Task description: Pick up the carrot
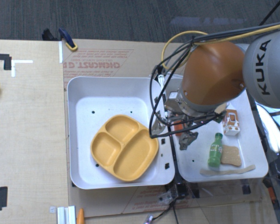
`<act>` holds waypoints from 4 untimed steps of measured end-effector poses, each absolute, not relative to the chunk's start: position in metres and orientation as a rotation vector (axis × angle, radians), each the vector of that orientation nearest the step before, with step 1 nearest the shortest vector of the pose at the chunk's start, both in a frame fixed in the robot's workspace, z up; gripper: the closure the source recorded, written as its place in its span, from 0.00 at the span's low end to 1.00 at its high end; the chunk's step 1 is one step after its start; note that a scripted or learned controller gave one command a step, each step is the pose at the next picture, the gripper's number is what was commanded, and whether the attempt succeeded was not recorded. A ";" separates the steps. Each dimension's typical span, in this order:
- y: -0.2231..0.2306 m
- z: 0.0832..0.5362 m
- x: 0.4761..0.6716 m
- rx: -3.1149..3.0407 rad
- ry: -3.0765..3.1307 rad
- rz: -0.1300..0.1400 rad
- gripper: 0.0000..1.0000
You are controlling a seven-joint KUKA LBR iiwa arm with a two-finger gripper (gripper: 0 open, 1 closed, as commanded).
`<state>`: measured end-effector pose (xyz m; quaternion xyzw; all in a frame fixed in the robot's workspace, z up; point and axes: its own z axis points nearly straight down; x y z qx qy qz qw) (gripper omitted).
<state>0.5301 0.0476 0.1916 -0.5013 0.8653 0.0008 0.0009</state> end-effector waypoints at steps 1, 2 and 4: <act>0.079 0.191 0.480 -1.598 2.702 0.004 0.00; 0.002 0.192 0.479 -1.513 2.751 0.002 0.00; 0.109 0.093 0.479 -1.616 2.686 0.003 0.00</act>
